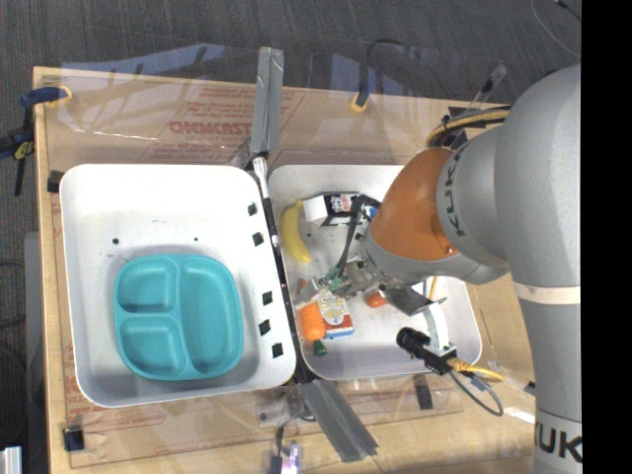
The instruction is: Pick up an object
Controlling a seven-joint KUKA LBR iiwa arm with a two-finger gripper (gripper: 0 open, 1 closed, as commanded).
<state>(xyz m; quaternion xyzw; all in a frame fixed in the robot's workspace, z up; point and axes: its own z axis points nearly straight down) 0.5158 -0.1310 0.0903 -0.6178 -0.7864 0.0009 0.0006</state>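
Your arm [513, 196] reaches over the right bin [464, 309], its gripper [341, 286] low among the clutter; you cannot tell its state. In the smooth left bin [89, 205] lies a teal divided plate [180, 314]. A curved yellow banana [293, 233] lies above the gripper; an orange carrot-shaped toy [312, 322] sits just below.

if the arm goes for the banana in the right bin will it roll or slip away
The banana is curved and lies flat, so it would probably pivot rather than roll. Its smooth skin may slip. It lies close to the right bin's left wall, likely limiting room for the claw.
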